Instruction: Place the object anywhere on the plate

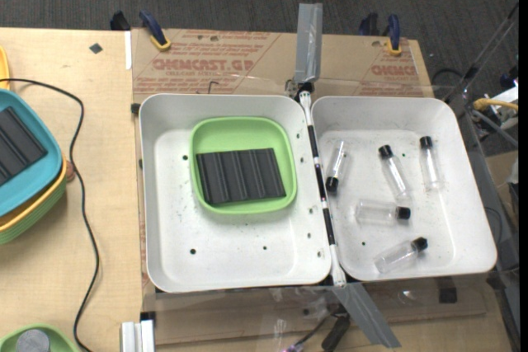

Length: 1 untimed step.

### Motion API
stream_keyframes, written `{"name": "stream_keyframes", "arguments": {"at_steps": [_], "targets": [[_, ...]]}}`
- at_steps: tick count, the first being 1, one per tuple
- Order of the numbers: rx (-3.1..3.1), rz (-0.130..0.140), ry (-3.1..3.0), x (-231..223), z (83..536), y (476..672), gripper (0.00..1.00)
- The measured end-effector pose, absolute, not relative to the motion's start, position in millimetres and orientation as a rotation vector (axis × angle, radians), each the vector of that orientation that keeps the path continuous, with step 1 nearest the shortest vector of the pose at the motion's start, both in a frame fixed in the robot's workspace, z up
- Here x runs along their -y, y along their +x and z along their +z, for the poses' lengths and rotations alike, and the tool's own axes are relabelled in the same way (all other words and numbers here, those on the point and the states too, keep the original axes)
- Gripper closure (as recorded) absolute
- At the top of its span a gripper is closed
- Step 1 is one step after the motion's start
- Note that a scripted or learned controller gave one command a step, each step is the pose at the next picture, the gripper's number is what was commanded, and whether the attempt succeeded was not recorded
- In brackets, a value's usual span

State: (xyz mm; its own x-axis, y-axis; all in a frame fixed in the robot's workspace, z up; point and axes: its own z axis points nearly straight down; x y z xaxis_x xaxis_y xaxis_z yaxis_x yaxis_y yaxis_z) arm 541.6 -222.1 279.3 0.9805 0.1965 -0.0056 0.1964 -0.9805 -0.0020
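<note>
Nearest me, in the right bin (472, 202), a clear vial (396, 255) lies at about five o'clock, its black cap towards the bin's right wall. Just beyond it a second vial (378, 213) rests crosswise near the bin's middle, cap to the right. Further back three more lie roughly lengthwise. One (336, 165) sits at nine o'clock, close to the seam between the bins, cap towards me. Another (393, 171) lies at twelve o'clock and the last (429, 162) at two o'clock, both with caps away from me. All five rest on the bin floor, apart from one another.

In the left bin (153, 202) the green plate (206, 140) sits at about one o'clock from the bin's middle. A dark ribbed mat (243, 176) lies flat inside it. None of the vials is on the plate.

At nine o'clock from the bins a black cable (84, 202) trails over the wooden bench, past a teal container (33, 177).

Behind the bins lies printed cardboard (206, 58), held by clamps at eleven (154, 30) and one o'clock (393, 36).

I cannot tell the state of the pincer.
</note>
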Motion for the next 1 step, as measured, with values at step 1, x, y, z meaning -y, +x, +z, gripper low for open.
{"name": "stream_keyframes", "arguments": {"at_steps": [1], "targets": [[0.309,0.008,-3.124,222.3,286.5,520.1,0.00]]}}
